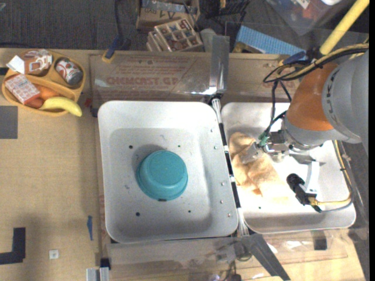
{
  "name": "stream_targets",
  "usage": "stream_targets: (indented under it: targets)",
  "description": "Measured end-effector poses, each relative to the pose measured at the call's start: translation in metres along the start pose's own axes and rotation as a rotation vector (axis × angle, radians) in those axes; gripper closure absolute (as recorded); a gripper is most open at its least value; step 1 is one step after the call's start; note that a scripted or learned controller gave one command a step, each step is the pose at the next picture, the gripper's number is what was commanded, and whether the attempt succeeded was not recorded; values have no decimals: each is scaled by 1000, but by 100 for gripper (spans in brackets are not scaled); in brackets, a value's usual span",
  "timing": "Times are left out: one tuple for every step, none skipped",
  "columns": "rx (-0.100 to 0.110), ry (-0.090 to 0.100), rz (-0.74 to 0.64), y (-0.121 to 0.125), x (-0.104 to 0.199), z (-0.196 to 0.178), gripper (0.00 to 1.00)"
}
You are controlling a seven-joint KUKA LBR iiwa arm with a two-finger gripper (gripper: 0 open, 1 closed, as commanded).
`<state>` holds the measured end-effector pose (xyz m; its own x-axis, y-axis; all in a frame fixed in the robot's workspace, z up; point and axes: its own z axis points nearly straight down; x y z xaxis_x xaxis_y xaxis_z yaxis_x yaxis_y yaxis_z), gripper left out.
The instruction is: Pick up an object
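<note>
A teal bowl (pixel 163 174) lies upside down in the middle of the left bin (pixel 117 127). In the right bin (pixel 334 215) a pale tan, lumpy object (pixel 256 171) rests against the left wall. My gripper (pixel 256 150) is low over the top of that tan object, reaching in from the right below the orange band (pixel 310 107) of the arm. Its tip overlaps the object's upper edge, and the contact itself is too blurred to make out.
A black part with a yellow cable (pixel 300 189) hangs under the wrist over the right bin's floor. A yellow tray of toy food (pixel 41 84) sits at the far left of the bench. Boxes and cables crowd the back.
</note>
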<state>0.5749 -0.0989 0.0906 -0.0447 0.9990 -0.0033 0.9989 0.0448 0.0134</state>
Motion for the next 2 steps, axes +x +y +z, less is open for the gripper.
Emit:
stream_targets:
  targets:
    - [-4,1,-1,1,0,-11,100]
    - [12,3,-131,60,21,-94,100]
